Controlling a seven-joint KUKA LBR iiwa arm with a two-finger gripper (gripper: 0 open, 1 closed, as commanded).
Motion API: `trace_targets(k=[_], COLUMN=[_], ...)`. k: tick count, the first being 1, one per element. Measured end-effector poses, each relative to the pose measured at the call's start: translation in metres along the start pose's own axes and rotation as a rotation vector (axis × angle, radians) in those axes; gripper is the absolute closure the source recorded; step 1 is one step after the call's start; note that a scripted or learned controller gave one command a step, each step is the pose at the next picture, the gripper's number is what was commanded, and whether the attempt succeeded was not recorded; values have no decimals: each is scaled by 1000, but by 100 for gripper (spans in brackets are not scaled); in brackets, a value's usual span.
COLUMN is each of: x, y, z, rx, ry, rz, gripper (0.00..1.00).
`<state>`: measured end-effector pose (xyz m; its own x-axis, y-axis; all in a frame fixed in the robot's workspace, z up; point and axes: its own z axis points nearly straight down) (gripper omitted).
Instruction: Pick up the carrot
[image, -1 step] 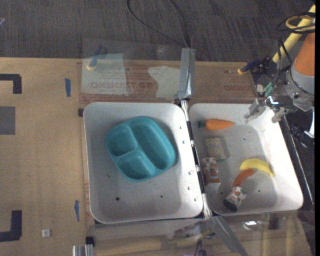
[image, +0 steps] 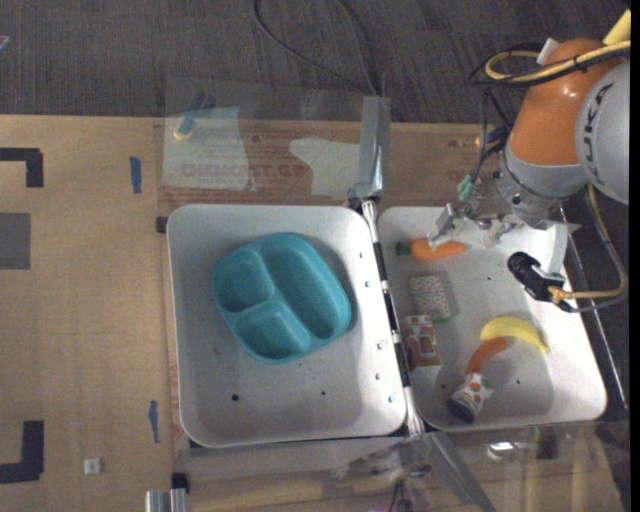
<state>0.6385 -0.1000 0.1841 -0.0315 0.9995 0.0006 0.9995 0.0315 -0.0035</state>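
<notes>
The carrot (image: 440, 251) is orange with a small green tip at its left end. It lies flat near the far left corner of the right bin (image: 570, 400). My gripper (image: 456, 226) hangs right over the carrot's far side, its tip reaching the carrot's upper edge. The grey wrist and the orange band of the arm rise behind it to the upper right. Whether the carrot is gripped is unclear from this slant.
The right bin also holds a patterned packet (image: 432, 297), a small brown box (image: 421, 340), a banana (image: 514, 332), a red-orange piece (image: 487, 353) and a tipped cup (image: 468, 395). A black part with a yellow cable (image: 530, 272) hangs over the bin. A teal divided plate (image: 282, 295) sits in the left bin (image: 190, 400).
</notes>
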Motion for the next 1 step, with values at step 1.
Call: trace_targets(k=[1], x=[3], y=[6], z=[89], rx=[-15], ry=[0], rz=[-360], gripper=[0])
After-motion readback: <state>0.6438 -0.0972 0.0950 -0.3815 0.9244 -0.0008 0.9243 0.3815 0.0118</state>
